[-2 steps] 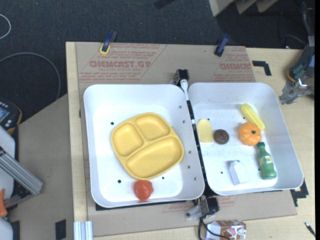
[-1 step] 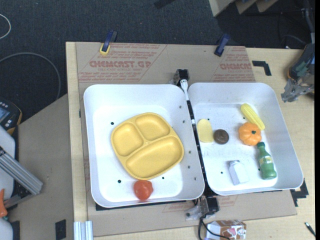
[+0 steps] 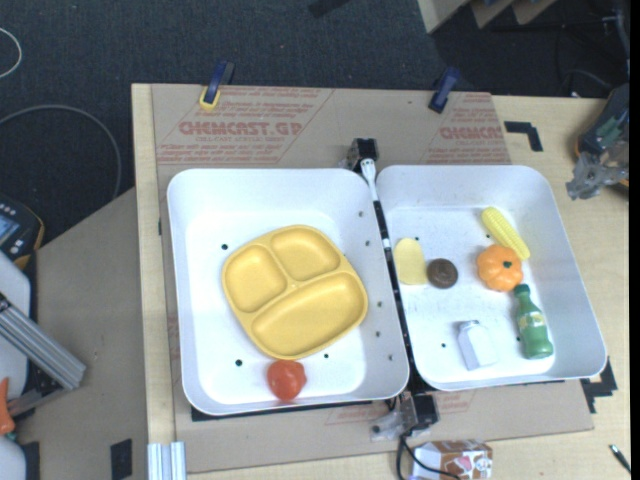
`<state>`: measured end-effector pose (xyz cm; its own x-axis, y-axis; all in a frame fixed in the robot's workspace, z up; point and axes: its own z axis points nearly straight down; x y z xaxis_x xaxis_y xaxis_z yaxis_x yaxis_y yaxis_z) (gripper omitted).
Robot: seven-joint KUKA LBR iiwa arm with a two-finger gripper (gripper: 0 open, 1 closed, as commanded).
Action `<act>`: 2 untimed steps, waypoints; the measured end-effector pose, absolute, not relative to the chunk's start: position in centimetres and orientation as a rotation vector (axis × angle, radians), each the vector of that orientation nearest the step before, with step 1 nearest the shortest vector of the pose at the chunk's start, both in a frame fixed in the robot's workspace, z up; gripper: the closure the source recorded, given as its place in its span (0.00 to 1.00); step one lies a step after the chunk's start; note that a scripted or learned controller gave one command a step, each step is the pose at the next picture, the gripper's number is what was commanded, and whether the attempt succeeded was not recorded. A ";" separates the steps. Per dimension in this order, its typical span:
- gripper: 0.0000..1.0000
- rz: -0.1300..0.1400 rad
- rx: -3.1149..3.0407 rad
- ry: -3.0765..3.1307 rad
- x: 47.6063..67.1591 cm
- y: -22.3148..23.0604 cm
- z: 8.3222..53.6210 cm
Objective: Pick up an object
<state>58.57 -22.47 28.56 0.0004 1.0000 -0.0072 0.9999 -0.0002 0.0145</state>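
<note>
Camera view | counter [image 3: 150, 268] tan board, dark carpet [image 3: 120, 28] behind | gripper [image 3: 598, 173] at right edge, off bins, fingers' spread unclear, touching nothing | right bin [image 3: 565, 268]: pumpkin [image 3: 499, 267], corn [image 3: 504, 231], green bottle [image 3: 533, 323] | left bin [image 3: 190, 268]: yellow tray [image 3: 293, 290], tomato [image 3: 286, 378]

Green bottle [image 3: 534, 324], lying in right bin [image 3: 570, 268]

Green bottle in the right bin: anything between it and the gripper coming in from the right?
Nothing visible blocks it. The gripper sits outside the right bin, past its far right corner. The green bottle lies near the bin's right wall, with bare floor on that side; the orange pumpkin is just beyond its cap.
</note>
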 end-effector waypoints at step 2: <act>1.00 0.012 2.204 2.207 58.7 -22.5 30.6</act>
